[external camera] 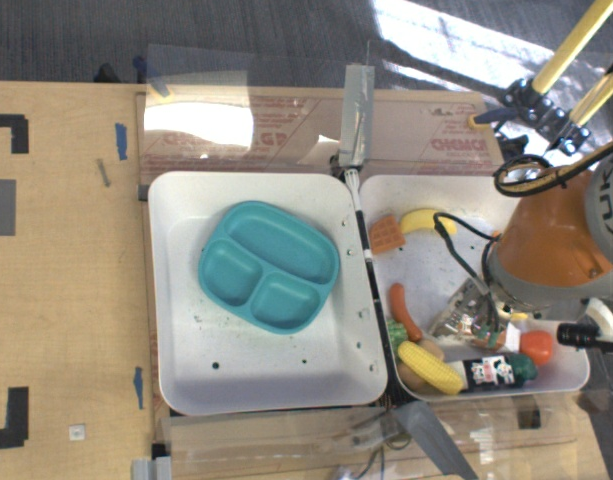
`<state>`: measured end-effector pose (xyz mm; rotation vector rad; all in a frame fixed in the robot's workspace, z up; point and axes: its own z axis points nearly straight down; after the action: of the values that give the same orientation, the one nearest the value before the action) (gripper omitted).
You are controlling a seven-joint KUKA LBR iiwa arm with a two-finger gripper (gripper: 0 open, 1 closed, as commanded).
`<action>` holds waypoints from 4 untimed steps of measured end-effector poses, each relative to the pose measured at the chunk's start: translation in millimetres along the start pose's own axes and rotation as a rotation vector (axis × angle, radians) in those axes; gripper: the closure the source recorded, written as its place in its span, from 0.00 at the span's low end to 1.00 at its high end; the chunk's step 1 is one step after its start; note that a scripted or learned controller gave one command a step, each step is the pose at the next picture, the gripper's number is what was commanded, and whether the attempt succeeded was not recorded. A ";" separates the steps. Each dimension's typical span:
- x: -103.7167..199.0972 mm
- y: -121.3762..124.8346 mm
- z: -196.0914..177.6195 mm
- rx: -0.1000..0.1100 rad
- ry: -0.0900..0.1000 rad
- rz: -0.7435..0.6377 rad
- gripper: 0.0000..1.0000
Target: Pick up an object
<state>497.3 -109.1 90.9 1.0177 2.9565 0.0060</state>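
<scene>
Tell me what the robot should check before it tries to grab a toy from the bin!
1. Toys within reach in the right bin: ok. A corn cob, a red sausage, a banana and an orange block lie there.
2. Gripper over that bin: ok, it is low among the toys.
3. Gripper already holding something: cannot tell, the spot is cluttered.
4. Target standing alone: not ok near the corn cob, where toys crowd together; the banana lies freer.
5. Black cable clear of the toys: not ok, it runs right by the banana.
6. Teal plate out of the way: ok, it sits in the left bin.
</scene>
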 end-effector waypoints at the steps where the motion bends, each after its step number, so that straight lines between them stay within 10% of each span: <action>1: -32.3 -61.8 -87.0 0.005 0.002 -0.222 1.00; 2: -31.1 -61.0 -85.6 0.005 0.006 -0.224 0.00; 3: -61.3 -32.4 -3.0 0.005 0.012 -0.299 0.00; 4: -109.3 20.1 3.3 0.002 0.001 -0.472 0.00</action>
<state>595.9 -160.5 89.1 0.2986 3.1138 -0.0018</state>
